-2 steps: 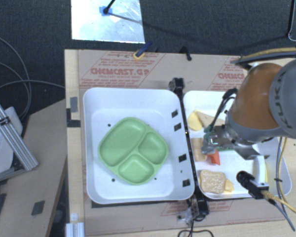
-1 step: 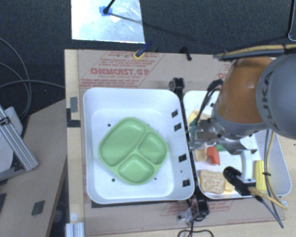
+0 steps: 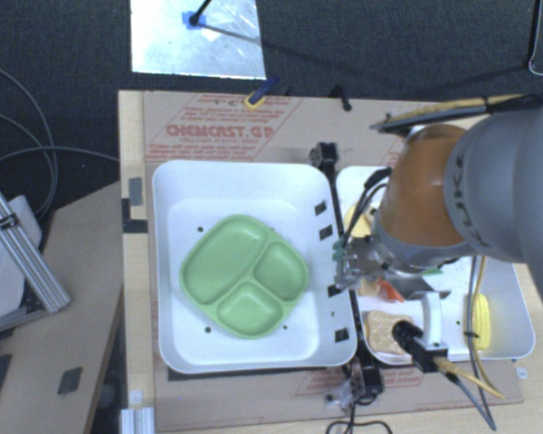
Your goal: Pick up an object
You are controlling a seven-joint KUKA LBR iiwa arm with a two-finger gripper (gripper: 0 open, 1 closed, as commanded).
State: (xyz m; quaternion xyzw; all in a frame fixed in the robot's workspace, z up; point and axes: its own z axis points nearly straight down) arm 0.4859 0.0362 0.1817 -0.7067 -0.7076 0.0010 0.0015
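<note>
Camera view: yellow object [image 3: 481, 322] lies right of arm [image 3: 462, 197]

Bright, even light from overhead, and the white bin [image 3: 176, 242] nearly washes out. Glare flares off the foil sheet [image 3: 197, 23]. The big arm [image 3: 489, 188] looks soft, slightly blurred.

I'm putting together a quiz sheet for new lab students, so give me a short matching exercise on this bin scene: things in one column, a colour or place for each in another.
Things:
1. divided plate
2. banana-like object
3. arm band
4. foil sheet

Descriptions:
a. orange
b. on the dark floor beyond the bench
c. green, in the left bin
d. yellow, in the right bin

Pairs: 1-c, 2-d, 3-a, 4-b
</note>
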